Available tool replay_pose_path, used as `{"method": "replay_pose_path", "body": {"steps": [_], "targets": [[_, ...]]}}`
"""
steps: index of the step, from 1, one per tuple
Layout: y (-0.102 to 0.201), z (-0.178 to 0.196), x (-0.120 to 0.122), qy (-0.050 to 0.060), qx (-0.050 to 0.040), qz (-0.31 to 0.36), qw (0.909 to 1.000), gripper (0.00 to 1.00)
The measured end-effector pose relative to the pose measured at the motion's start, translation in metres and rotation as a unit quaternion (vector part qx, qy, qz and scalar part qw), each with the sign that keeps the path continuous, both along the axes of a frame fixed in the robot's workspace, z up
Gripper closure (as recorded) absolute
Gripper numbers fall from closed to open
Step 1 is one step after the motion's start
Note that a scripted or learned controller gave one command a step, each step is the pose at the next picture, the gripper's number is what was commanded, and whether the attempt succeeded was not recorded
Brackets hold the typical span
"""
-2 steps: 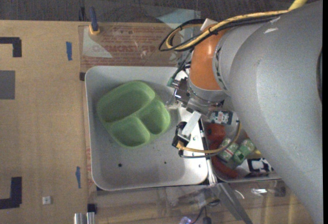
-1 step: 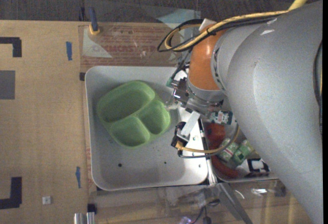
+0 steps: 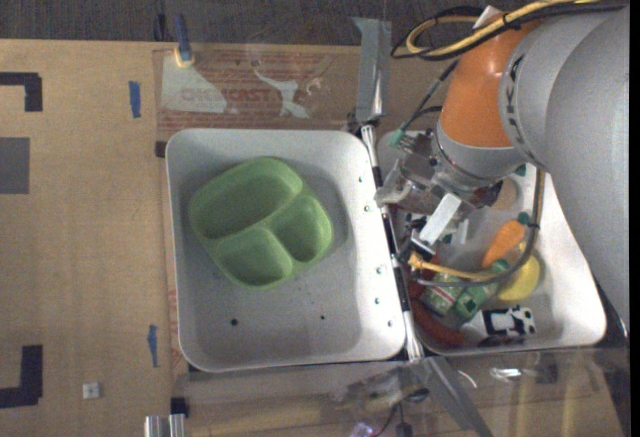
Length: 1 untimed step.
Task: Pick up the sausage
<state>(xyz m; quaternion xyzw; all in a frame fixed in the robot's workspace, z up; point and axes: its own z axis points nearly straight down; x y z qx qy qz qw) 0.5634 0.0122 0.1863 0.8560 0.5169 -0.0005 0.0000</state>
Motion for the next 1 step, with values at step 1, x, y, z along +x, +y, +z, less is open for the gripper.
{"method": "replay_pose_path", "body": {"steps": [1], "targets": [[0.0604, -0.0001, -0.0413, 0.003, 0.0006, -0.089, 0.9960, 0.00]]}}
